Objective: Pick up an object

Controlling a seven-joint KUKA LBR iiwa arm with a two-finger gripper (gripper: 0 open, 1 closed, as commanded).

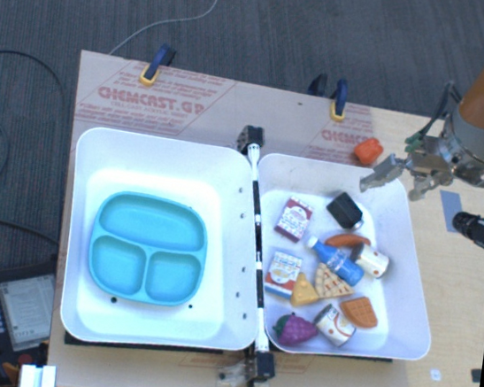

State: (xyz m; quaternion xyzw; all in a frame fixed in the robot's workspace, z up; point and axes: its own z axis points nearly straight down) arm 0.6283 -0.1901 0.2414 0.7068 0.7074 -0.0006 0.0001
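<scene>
Blue divided tray (149,248) lies in left bin (79,210); orange ball, perhaps, (368,150) on bench.

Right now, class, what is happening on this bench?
A grey arm with an orange band reaches in from the right. Its gripper hangs open above the top right corner of the right bin, holding nothing. That bin holds a heap of small toy foods, among them a black block, a blue bottle and purple grapes. The left bin holds a blue divided plate. An orange piece lies on the bench outside the bins.
</scene>
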